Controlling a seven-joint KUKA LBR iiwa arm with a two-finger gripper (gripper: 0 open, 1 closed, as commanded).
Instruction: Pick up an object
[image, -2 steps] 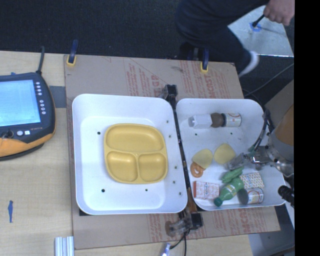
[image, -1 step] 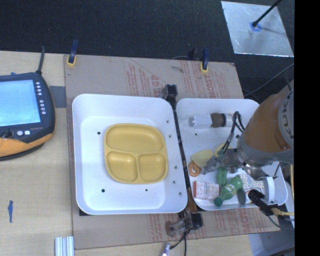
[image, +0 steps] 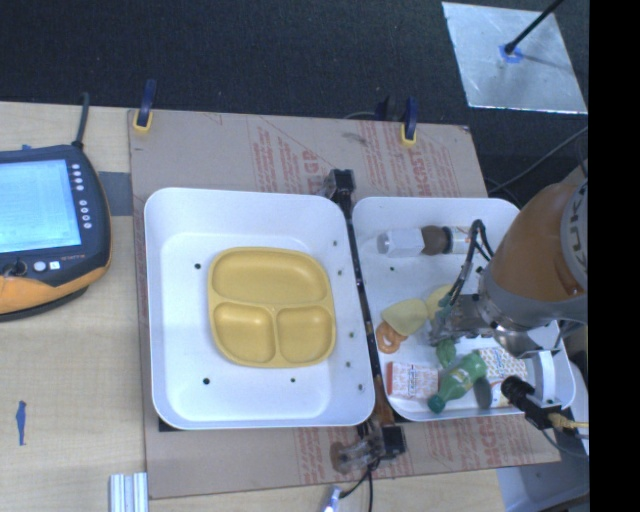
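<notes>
The arm hung low over the right bin's clutter, with nothing clearly taken.

The gripper (image: 452, 322) sat near the centre of the right bin (image: 372, 300), and whether its claw was released or clenched could not be told from this slant. At about five o'clock, just beside it, lay one green bottle (image: 458, 382): probably light, stiff, slippery plastic, best taken across its body, not its narrow neck. One clear bottle (image: 415, 241) lay at eleven o'clock, also smooth and apt to roll. One yellow soft piece (image: 408, 315) lay at nine o'clock beside it, likely yielding, and one flat packet (image: 412, 380) at seven o'clock looked hard to pinch. The left bin (image: 170, 300) held one yellow divided tray (image: 270, 305).
</notes>
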